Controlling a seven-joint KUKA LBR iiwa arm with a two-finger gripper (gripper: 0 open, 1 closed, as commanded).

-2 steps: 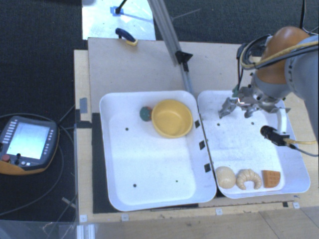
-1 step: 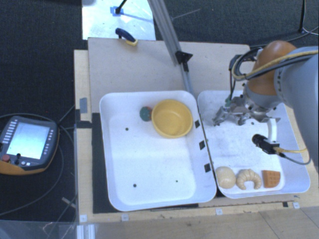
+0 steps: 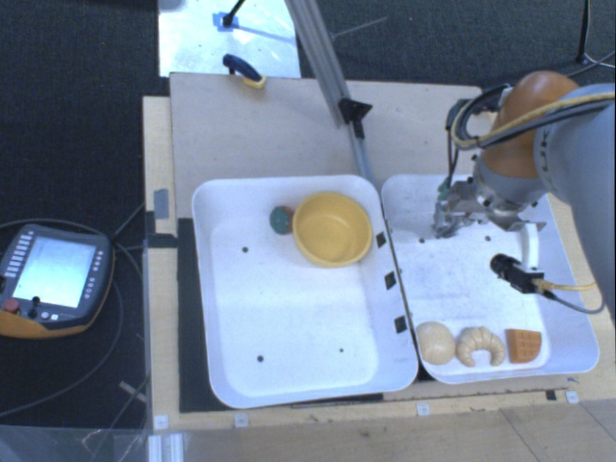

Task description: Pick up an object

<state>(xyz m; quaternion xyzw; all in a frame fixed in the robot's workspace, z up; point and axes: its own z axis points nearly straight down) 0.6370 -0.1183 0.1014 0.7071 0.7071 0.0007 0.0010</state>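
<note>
Grey-armed gripper point(image 3: 448, 221) poised over the bare far-left part of the right bin point(image 3: 577, 359); whether spread or pressed together, impossible to tell.

Nearest candidates lined along that bin's near wall: pale bun point(image 3: 434, 342), croissant point(image 3: 480, 346), orange square wafer point(image 3: 523, 345), each just beside the next, all well apart from the gripper. Yellow bowl point(image 3: 332, 228) and small dark green ball point(image 3: 280, 219), seemingly touching, in the left bin point(image 3: 221, 354). Probably best: choose an end piece, centre above it, descend straight, close across its narrow side clear of the wall, lift only once visibly clamped. Likely risks: nudging a neighbour, scraping the rim.
</note>
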